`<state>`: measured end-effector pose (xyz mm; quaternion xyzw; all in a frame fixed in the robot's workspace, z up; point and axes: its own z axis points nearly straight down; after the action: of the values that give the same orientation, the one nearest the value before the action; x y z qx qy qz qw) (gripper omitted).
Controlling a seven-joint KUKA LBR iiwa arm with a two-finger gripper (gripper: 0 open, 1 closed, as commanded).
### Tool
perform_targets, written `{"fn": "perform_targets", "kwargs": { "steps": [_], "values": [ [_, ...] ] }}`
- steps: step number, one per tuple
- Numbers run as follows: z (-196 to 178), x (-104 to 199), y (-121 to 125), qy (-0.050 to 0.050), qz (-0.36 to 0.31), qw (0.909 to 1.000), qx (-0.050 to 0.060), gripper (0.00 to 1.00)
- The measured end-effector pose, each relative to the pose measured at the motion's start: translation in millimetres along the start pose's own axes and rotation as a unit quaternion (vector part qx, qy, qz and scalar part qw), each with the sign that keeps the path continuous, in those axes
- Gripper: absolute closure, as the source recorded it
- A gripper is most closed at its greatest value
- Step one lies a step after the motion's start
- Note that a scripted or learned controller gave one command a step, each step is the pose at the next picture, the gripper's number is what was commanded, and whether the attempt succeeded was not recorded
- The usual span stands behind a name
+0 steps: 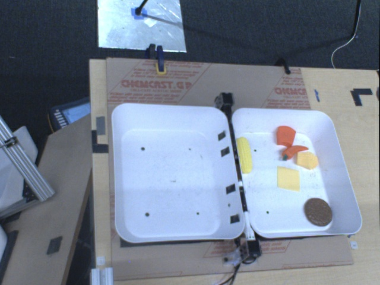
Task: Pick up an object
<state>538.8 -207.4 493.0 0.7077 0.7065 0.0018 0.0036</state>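
Nothing picked yet; all candidates lie in the right bin [341, 159].
Largest first: corn [244, 154] by the divider, yellow square [289, 179] mid-bin, brown disc [318, 211] lower right, orange piece [285, 136]. Jaws' state: cannot tell. The disc, well apart, looks easiest.

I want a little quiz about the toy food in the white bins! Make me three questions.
1. True or false: the corn cob lies beside the divider between the bins.
2. Which thing sits nearest the camera view's bottom edge? A) orange piece B) brown round cookie C) yellow square slice
3. Fill in: all the toy food lies in the ____ bin of the view.

Key: 1 true; 2 B; 3 right.
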Motion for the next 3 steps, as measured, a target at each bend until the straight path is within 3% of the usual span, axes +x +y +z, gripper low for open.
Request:
{"fn": "perform_targets", "kwargs": {
  "steps": [1, 2, 3],
  "values": [
    [-47, 94, -46, 0.002, -0.007, 1.0000, -0.001, 0.00],
    [-55, 89, -44, 0.000, -0.004, 1.0000, -0.001, 1.00],
    [-41, -4, -2, -0.001, 0.002, 1.0000, 0.002, 1.00]
  ]
}}
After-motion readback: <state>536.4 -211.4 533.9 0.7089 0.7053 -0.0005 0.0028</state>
